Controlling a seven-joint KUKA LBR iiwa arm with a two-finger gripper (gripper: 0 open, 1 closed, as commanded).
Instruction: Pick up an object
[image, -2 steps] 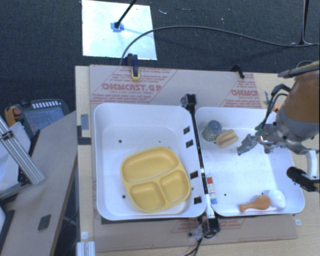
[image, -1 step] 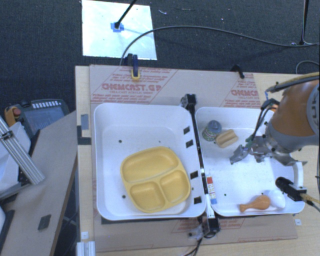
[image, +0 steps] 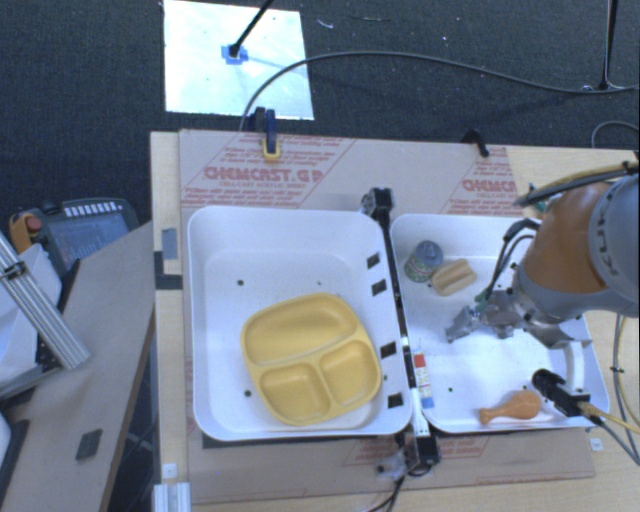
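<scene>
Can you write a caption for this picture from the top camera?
Robot gripper hovers in the right bin near a toy bread roll.

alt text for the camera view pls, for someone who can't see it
The arm's hand sits low in the right bin, among a bread roll, a small can and a toy drumstick. The left bin holds a yellow tray.

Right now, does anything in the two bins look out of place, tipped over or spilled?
Nothing looks spilled or broken. The yellow divided tray sits askew in the left bin, turned at a slant to its walls. In the right bin, a small can seems to lie on its side beside a tan block.
</scene>
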